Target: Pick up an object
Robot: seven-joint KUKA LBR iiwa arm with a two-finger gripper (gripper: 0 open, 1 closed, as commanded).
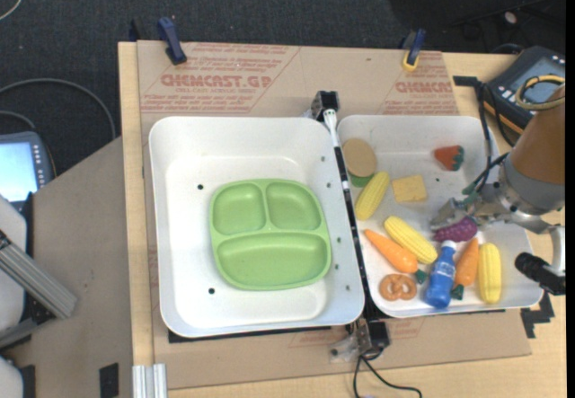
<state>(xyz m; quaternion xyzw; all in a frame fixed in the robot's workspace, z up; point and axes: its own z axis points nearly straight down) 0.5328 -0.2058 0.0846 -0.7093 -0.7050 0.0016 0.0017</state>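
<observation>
My claw (455,210) is low in the right bin (409,125), near its right side, directly above the purple grape bunch (456,229). The metal fingers look splayed apart, with nothing between them, so I count the claw as wide and empty, though the tips are small in this view and I would not swear to how far apart they are.

The grapes are the thing I judge I am going for. They lie just right of the yellow corn cob (411,240) and just above the orange carrot (466,261) and the blue bottle (441,276) (a crowded corner, that). A second corn cob (490,272) stands at the right, and a longer carrot (389,250) runs toward the pretzel (397,287) at the front.

To do this well I should come straight down with the fingers straddling the bunch across its narrow way, not along its length. The bunch is lumpy and will likely roll or squirt sideways if only one finger meets it first, so both tips should reach the bin floor before I close. I should keep the tips clear of the corn cob and the carrot, since a finger landing on either would stop the descent short and leave me closing on air.

The left bin (171,207) holds the green divided plate (268,234), well apart from my work.
</observation>
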